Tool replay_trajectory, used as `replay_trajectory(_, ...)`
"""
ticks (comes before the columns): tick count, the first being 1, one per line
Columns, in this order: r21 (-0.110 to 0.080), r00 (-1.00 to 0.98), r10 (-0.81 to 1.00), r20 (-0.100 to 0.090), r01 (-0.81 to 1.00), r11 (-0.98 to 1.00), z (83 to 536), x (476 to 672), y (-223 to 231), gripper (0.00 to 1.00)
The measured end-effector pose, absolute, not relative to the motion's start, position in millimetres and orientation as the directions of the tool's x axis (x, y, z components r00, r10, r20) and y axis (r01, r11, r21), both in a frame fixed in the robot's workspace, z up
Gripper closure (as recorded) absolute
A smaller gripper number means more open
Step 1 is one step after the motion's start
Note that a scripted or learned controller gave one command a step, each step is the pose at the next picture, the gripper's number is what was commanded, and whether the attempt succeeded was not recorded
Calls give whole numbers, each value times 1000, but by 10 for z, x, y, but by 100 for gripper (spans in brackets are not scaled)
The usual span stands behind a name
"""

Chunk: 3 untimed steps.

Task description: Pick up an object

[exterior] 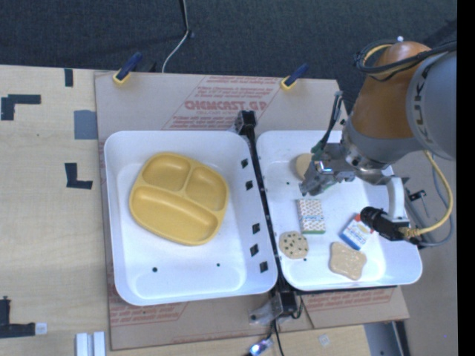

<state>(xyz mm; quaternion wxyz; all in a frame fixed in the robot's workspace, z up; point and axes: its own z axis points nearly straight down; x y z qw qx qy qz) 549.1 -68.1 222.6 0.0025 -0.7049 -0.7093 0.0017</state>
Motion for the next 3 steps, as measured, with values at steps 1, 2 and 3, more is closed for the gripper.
replay_trajectory(1,-6,-7,1000,2,1000,7,2282,5387,-148,100)
replay_trajectory(2,-6,-6,1000,1,1000,6,2218,5361,288,100)
replay_trajectory(3,-5,-8,1000,1,1000,8,2264,5285,772,100)
